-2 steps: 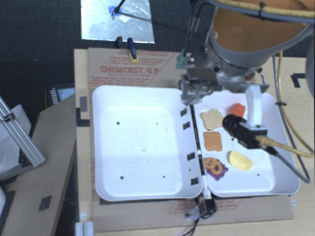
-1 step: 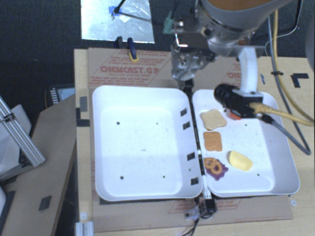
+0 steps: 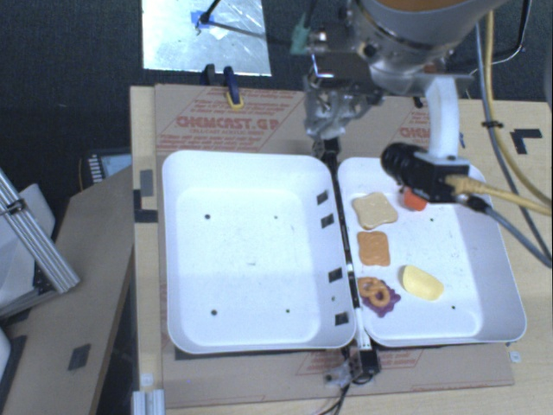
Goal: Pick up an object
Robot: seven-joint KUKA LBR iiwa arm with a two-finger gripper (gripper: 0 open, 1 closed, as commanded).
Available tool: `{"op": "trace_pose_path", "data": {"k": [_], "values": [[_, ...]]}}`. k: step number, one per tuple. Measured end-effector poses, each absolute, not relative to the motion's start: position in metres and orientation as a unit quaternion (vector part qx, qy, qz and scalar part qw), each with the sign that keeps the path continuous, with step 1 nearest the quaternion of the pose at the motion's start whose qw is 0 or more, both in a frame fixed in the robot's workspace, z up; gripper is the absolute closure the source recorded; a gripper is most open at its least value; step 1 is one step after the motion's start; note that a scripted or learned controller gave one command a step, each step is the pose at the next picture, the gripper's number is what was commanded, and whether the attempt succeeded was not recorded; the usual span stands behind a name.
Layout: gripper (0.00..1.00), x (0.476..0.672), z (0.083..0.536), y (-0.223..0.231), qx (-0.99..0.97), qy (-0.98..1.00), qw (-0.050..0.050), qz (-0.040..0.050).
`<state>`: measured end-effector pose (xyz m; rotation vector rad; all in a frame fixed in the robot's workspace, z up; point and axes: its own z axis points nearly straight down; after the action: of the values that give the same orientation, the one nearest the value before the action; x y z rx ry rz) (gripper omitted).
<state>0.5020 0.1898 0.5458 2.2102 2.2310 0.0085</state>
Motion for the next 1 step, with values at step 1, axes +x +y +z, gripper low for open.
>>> {"op": "trace_pose_path", "data": {"k": [1], "values": [[0.0, 0.502, 0.5453, 0.1898, 0.703, 0.711, 0.0, 0.0022]]}}
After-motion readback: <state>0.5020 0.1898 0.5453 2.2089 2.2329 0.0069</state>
